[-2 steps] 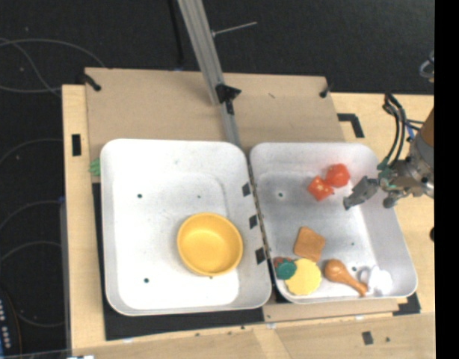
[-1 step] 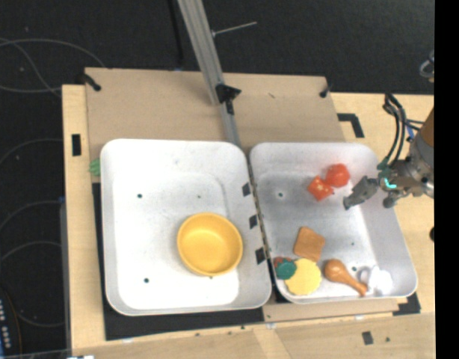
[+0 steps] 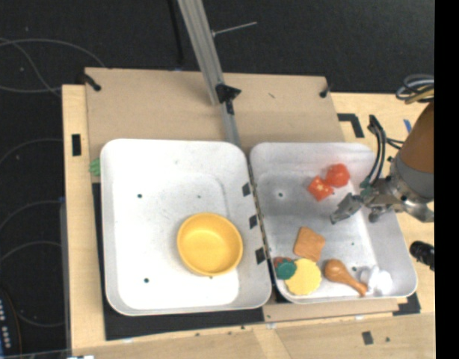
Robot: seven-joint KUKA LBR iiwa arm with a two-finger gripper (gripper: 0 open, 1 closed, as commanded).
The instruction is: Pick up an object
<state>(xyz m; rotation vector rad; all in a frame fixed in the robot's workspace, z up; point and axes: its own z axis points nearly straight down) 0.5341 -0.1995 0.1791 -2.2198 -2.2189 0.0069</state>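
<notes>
The pincer (image 3: 347, 209) is hanging over the middle of the right bin (image 3: 278, 172), reaching in from that bin's right edge; its dark fingers are blurring into one shape here, so whether they are wide or narrow I cannot tell, and nothing is showing between them. Just beyond it, toward the bin's far edge, a red object (image 3: 328, 182) is lying apart from the pincer. Nearer the front, an orange-brown square piece (image 3: 309, 243) is sitting below the pincer. Along the front edge a yellow round piece (image 3: 303, 277) is resting beside a small green thing (image 3: 285, 268), which it seems to be touching, and a brown drumstick-shaped toy (image 3: 344, 274) is pointing toward the front right corner. In the left bin (image 3: 140, 178), a yellow bowl (image 3: 208, 243) is sitting upright near the front edge.
</notes>
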